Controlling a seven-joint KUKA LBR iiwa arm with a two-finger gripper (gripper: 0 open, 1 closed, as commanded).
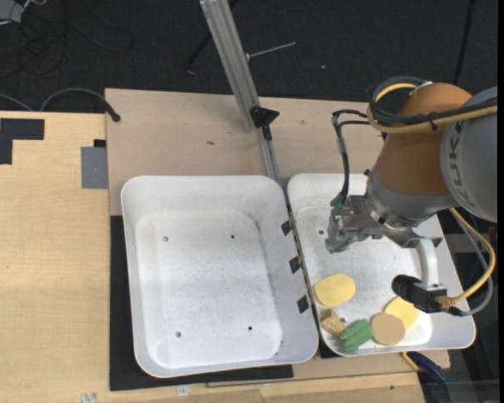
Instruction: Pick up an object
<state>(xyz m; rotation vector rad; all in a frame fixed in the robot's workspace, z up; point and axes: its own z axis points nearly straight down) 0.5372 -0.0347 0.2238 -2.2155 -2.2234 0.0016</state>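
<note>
Gripper is seen low over the upper part of the right bin, at right of frame; nothing is seen between its fingers, whose spread cannot be told. Objects are grouped at the bin's lower edge: yellow oval piece, green piece, tan disc, yellow block.

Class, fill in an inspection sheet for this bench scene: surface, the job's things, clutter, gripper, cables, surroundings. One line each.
Surface: wooden bench bearing a left bin and a right bin, side by side.
Job's things: in the right bin's near end, a yellow oval piece, a green piece, a small tan block, and a yellow block beside a tan disc.
Clutter: nothing seen.
Gripper: gripper low over the right bin, apart from the pieces.
Cables: black and yellow cables along the arm.
Surroundings: slanted metal rail; dark floor.
</note>
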